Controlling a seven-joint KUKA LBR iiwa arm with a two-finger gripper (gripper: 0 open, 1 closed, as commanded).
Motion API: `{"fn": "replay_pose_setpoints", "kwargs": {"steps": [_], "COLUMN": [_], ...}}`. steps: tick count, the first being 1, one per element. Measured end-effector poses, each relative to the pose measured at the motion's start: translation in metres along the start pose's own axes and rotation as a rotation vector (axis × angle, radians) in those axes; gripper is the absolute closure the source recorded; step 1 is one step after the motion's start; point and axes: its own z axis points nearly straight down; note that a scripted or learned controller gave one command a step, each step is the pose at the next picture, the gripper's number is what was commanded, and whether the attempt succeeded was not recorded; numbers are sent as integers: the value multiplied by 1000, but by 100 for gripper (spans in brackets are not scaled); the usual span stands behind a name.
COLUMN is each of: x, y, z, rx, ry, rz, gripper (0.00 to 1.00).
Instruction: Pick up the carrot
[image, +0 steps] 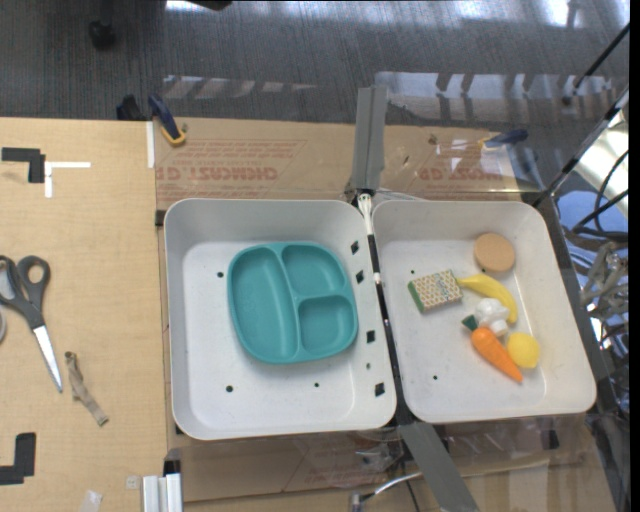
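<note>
An orange carrot (496, 355) with a small green top lies in the right bin (440, 385), toward its right side, slanting down to the right. It touches a yellow lemon (523, 349) on its right and a white mushroom-like piece (489, 313) just above it.
A yellow banana (490, 292), a speckled sponge block (435, 291) and a round tan cookie (494, 253) lie above the carrot in the right bin. The left bin (200, 390) holds a teal divided plate (293, 302). Scissors (32, 310) lie on the bench at far left.
</note>
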Motion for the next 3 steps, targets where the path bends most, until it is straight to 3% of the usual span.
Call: {"fn": "replay_pose_setpoints", "kwargs": {"steps": [1,2,3], "x": [-10,-13,-17], "y": [20,20,51], "z": [13,4,-3], "rx": [1,3,0], "ry": [-1,-5,0], "rz": [-53,-54,-62], "gripper": [100,100,100]}}
